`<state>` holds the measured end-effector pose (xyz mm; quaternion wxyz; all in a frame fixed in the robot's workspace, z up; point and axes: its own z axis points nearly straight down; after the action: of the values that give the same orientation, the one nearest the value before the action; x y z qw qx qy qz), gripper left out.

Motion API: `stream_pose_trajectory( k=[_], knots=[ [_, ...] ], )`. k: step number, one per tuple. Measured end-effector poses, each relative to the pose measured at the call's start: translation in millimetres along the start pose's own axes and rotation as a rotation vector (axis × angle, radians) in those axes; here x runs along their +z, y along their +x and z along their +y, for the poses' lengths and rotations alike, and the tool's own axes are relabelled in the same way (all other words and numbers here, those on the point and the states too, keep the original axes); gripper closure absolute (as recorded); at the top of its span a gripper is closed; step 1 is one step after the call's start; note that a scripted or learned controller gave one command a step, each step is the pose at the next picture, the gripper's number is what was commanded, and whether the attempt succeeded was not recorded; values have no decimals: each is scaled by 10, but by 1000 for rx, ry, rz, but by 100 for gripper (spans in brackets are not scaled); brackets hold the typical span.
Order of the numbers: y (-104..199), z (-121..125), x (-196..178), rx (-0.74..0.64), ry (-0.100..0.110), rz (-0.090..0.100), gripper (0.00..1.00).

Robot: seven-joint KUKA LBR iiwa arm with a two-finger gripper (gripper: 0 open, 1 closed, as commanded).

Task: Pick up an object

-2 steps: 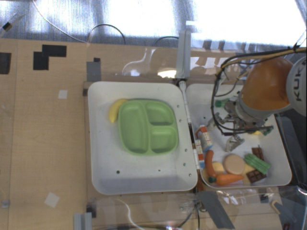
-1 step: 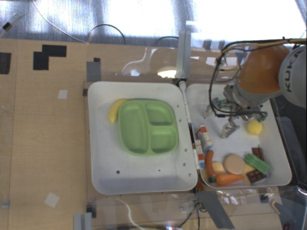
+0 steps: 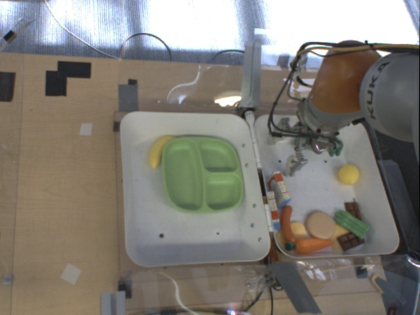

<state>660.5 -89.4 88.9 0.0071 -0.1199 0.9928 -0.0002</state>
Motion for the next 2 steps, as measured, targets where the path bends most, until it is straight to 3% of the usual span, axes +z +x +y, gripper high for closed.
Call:
stream_pose_trajectory(
  k=[1,2],
  knots=[
    [852,211,-29,-130,1,1,0],
    [1154,-609,-28,-184,7,0,0]
  ],
)
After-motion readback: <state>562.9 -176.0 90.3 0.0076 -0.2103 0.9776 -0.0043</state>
